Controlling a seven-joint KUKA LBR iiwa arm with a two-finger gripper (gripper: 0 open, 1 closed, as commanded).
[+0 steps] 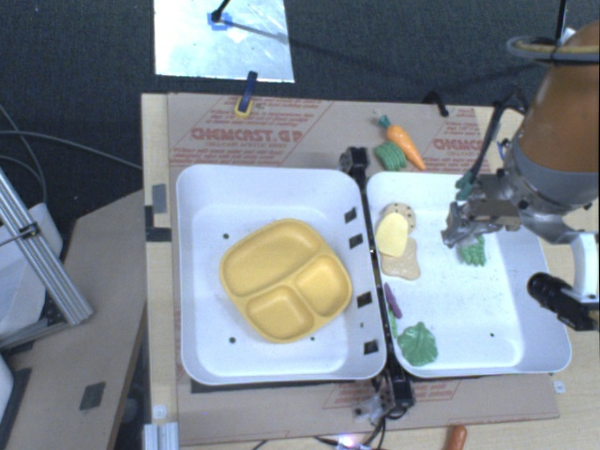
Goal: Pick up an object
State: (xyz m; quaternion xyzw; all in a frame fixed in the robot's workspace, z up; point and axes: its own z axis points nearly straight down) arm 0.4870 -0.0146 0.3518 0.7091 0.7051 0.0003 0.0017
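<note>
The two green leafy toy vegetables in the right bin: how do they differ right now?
The larger, light green leafy piece lies near the front-left corner of the right white bin, well apart from the end effector. The smaller, darker green leafy piece lies further back, mid-bin, directly beside the end effector and partly hidden by it. The light one looks rounded and spread out; the darker one looks narrower. Both are green and lie on the same bin's floor.
</note>
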